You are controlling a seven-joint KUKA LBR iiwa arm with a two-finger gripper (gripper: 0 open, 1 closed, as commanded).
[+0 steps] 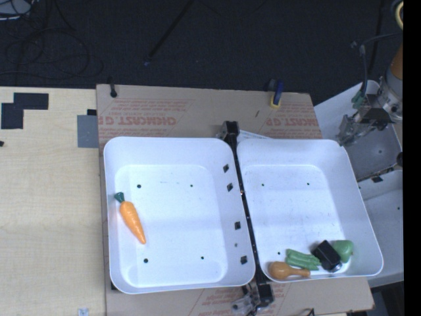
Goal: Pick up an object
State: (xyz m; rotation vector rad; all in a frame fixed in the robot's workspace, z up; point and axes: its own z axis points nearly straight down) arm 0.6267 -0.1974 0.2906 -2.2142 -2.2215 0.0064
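Orange carrot (pixel 132 221) lies in left bin (pixel 164 151), well apart from claw (pixel 358 125); its state: cannot tell.

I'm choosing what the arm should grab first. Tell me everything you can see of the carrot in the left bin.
The carrot is a small toy, plastic by its look, with a smooth orange body and a dark green stub at its top. It lies flat on the floor of the left bin, near the left wall, slanted with the green end up-left and the tip down-right. Nothing else touches it.
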